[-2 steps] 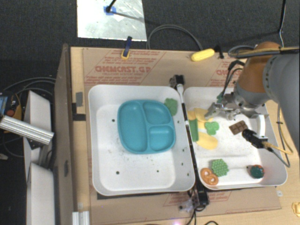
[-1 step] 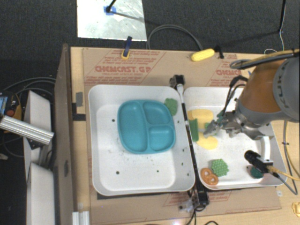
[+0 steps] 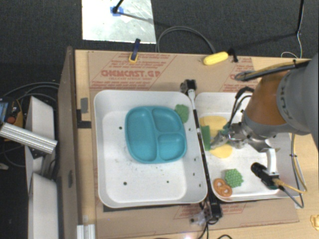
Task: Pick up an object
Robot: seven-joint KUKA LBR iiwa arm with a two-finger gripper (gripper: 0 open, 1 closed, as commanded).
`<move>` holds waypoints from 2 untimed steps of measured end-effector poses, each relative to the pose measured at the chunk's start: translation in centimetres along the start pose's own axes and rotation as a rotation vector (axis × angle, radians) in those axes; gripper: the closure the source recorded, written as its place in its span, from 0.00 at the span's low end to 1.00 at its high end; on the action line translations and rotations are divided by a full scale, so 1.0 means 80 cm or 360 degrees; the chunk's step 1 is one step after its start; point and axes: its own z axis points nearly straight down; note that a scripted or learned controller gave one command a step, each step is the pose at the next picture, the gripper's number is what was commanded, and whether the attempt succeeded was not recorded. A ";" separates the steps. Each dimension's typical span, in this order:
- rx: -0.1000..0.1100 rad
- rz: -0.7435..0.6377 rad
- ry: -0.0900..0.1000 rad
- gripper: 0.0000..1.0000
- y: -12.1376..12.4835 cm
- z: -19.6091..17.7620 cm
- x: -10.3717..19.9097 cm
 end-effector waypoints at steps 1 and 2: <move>-0.0013 -0.0012 0.0004 0.00 0.098 -0.003 0.009; -0.0009 -0.0010 0.0004 1.00 0.096 -0.018 0.007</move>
